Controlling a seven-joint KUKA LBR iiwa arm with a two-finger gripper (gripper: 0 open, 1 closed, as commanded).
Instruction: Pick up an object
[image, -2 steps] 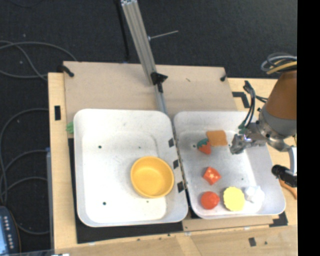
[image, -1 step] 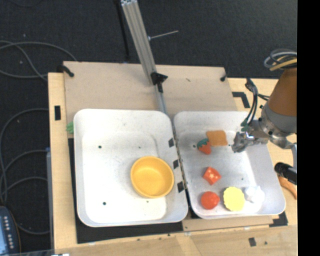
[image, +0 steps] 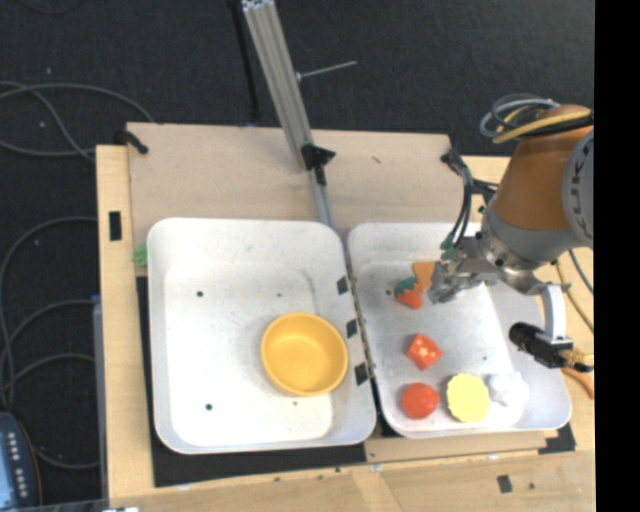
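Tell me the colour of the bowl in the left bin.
Yellow. The bowl shows best in the camera view, near the left bin's right edge.

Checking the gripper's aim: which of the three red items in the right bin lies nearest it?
The red item with the green top, just left of the gripper. The red block and red ball lie further toward the bin's front.

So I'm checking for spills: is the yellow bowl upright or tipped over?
Upright. The yellow bowl sits in the left bin with its round opening facing up, and the inner floor shows inside the rim.
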